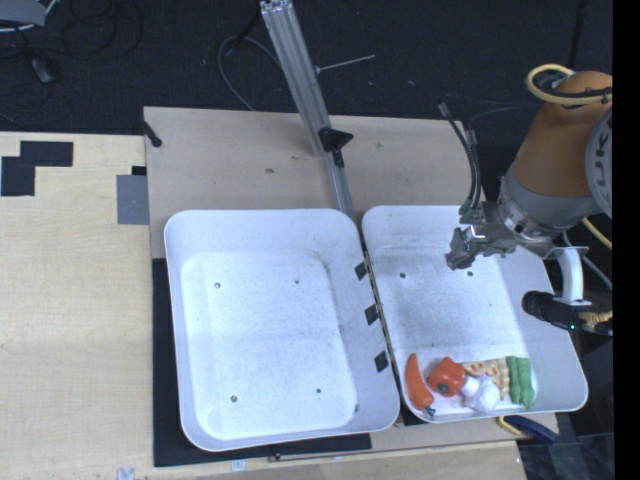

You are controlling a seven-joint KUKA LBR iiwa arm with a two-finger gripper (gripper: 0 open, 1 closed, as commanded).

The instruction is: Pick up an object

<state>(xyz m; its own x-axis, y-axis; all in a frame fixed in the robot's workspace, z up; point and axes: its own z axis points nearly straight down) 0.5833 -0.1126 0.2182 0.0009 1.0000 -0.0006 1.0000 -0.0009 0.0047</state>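
Several small toy foods lie along the near edge of the right bin (pixel 440 308): an orange carrot-like piece (pixel 417 382), a red tomato-like piece (pixel 446 376), a white lump (pixel 484 395), a tan waffle-like piece (pixel 487 370) and a green piece (pixel 520 380). My gripper (pixel 465 248) hangs over the far middle of the right bin, well back from those objects. Nothing shows between its tips.
The left bin (pixel 262 328) sits beside the right one, joined by black clips (pixel 371 313). A slanted aluminium bar (pixel 305 88) rises behind the bins. Cables run beside the arm at the right, and a black part (pixel 552 310) juts over the right bin's rim.
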